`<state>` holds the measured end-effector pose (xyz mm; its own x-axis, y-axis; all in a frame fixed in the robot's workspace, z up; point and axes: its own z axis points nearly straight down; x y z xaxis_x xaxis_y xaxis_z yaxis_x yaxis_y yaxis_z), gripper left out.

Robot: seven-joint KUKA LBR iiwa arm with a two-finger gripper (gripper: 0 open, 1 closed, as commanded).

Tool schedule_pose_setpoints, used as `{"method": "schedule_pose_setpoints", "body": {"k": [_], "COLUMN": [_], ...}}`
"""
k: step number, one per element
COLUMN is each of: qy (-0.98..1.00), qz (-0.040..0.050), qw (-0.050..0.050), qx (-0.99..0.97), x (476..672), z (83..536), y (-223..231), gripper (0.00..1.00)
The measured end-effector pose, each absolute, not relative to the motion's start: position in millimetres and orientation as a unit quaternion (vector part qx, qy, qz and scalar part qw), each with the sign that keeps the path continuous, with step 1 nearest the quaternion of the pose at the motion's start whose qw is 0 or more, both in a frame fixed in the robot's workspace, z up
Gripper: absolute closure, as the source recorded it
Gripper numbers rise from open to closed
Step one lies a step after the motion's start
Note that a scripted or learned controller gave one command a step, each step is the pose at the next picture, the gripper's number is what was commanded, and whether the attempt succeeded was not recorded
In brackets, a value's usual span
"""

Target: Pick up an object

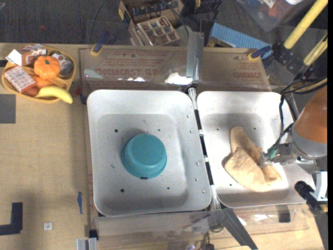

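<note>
Two shallow white plastic bins — the left bin (99,139) and the right bin (218,108). One upturned teal plastic bowl (144,155), one crumpled tan cloth (251,161), and one yellow fruit-filled dish (36,76) — a single yellow banana (54,93), a single orange pumpkin (47,67).

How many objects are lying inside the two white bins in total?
2. A teal bowl, upside down, sits in the left bin. A tan cloth lies in the right bin, by the gripper; something small could hide under it.

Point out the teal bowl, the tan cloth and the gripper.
Teal plastic bowl (144,155): camera view, middle of its upturned base, left bin.
Tan crumpled cloth (248,163): camera view, centre of the fabric, right bin.
Gripper (270,155): camera view, its tip at the cloth's right edge.
</note>
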<state>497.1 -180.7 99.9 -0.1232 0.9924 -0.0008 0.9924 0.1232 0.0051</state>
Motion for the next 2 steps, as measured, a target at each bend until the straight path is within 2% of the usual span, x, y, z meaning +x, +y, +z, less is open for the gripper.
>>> {"method": "schedule_pose_setpoints", "body": {"k": [1,2], "qy": [0.716,0.76], "qz": [-0.0005,-0.0006], "qw": [0.0,0.0], "qx": [0.698,0.65], "x": [535.8,518.3], "z": [126.9,189.5], "y": [-193.4,-131.0], "gripper": [1.0,1.0]}}
